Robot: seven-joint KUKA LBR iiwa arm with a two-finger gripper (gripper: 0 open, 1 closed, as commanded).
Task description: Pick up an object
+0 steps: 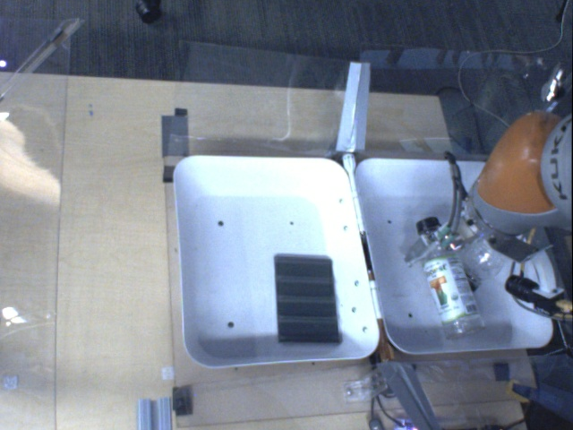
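- A wooden bench (98,267) is seen under two shallow white bins set side by side, their inner rims touching.
- In the left bin (260,195), a black ribbed rectangular block (307,299) is found lying flat on the floor, in the near right part, close to the near wall.
- A grey upright divider post (352,107) is placed at the far end of the seam between the two bins.
- In the right bin (394,186), a clear plastic bottle (448,285) with a green, white and orange label is seen lying on its side near the middle, its dark cap pointing to the far left.
- The gripper (457,240) is positioned low over the cap end of the bottle, touching or just above it; whether its fingers are spread or closed cannot be told, as they are blurred against the clear plastic.
- The grey arm with its orange band (517,168) is seen reaching in from the right, above the right bin's far right part.
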